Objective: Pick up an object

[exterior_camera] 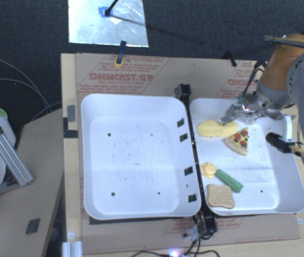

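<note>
Currently the pincer (pixel 231 114) sits low in the right-hand bin (pixel 288 189), near that bin's far wall, with the grey arm (pixel 302 84) and its orange band (pixel 279 63) rising behind it toward the upper right. Whether the pincer is spread or pressed together cannot be told; its tips are too small and dark against the bin floor. Immediately below and left of the tips lies a pale yellow oblong toy (pixel 214 128), apparently touching or just beside them. Just below the pincer lies a pizza slice toy (pixel 239 141). Farther toward the near side are a small yellow piece (pixel 208 169), a green stick (pixel 229 180) just beside it, and a toast slice toy (pixel 220 196) nearest the front wall. Well to the left of the pincer stands the left-hand bin (pixel 98 111). Both bins rest on a cardboard sheet (pixel 135 74).
</note>
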{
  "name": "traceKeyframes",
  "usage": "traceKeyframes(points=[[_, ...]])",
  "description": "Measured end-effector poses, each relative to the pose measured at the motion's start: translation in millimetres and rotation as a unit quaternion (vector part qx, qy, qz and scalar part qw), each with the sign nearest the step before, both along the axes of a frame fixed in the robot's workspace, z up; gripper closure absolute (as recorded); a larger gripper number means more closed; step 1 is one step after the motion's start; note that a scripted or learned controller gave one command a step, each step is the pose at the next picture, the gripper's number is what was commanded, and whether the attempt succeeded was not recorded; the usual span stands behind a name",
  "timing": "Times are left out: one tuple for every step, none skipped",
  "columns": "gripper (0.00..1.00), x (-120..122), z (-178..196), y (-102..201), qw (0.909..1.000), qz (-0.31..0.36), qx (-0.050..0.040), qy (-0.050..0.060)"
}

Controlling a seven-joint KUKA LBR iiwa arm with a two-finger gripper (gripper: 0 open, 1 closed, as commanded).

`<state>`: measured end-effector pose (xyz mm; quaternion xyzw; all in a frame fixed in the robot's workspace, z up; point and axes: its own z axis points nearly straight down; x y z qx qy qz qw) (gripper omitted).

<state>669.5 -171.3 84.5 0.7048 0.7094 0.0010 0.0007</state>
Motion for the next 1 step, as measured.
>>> traceKeyframes(points=[[0.0, -34.1, 1.6, 40.0, 1.0, 0.0, -0.0005, -0.001]])
